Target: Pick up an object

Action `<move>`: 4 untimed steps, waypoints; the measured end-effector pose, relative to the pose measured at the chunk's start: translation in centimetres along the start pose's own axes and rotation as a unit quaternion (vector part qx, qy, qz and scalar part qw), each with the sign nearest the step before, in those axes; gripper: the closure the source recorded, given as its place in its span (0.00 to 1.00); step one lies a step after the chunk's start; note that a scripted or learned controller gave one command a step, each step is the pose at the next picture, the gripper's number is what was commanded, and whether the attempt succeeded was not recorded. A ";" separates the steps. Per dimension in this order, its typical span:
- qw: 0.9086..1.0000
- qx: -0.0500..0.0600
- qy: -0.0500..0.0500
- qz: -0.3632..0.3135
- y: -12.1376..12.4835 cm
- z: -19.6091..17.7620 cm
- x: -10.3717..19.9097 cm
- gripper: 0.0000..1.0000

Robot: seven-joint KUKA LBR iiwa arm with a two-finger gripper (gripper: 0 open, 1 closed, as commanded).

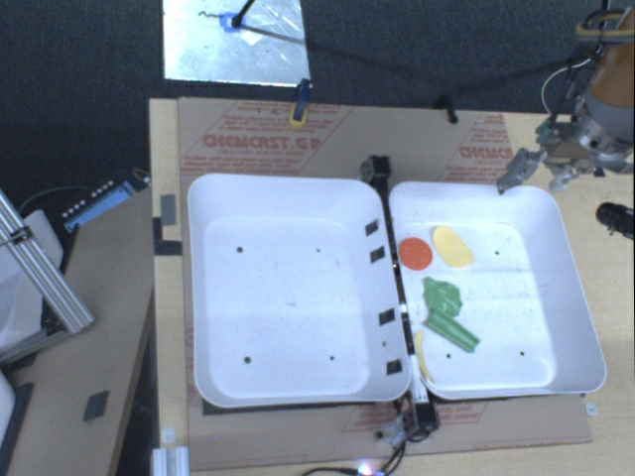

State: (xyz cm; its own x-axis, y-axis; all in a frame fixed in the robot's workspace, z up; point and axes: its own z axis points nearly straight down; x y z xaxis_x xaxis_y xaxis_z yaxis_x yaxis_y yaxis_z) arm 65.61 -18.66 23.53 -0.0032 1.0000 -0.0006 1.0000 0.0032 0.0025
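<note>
In the right bin lie a flat orange-red disc, a yellow oval piece beside it, and a green toy nearer the front. A thin pale yellow piece rests against the bin's left wall. My gripper hangs over the back right corner of that bin, well away from the objects. Its two grey fingers are spread apart with nothing between them.
The left bin sits beside the right one, joined by a black clipped divider. Both rest on a cardboard sheet. A metal plate lies behind, and a metal frame stands at the left.
</note>
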 end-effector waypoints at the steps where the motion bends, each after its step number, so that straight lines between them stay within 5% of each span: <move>1: 1.000 -0.002 -0.001 -0.002 0.1 -1.2 0.0 1.00; 3: 1.000 -0.005 -0.002 -0.007 0.3 -3.4 0.0 1.00; 4: 1.000 -0.010 -0.001 -0.004 1.4 -18.7 7.2 1.00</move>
State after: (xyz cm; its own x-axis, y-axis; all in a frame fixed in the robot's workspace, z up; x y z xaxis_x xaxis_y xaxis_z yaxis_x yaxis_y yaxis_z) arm 66.93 -11.48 42.26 -0.0120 0.9999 -0.0026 0.9997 0.0121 0.0219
